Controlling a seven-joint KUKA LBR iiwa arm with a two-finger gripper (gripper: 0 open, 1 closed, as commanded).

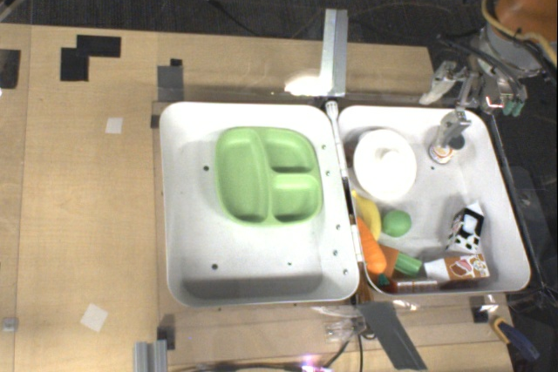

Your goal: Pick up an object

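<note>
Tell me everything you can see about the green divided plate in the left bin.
The green divided plate is pale green and looks like matte plastic, a rounded rectangle with three compartments: one long one on its left, two smaller ones on its right. It lies flat and right side up on the floor of the left bin, toward the back and slightly right of centre. Nothing lies in it, and only the bin floor touches it.

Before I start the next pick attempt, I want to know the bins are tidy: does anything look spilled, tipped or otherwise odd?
Nothing looks spilled or damaged. The green divided plate lies flat in the left bin. In the right bin the toys are merely crowded into the near-left corner: banana, carrot and green ball bunched together.
</note>
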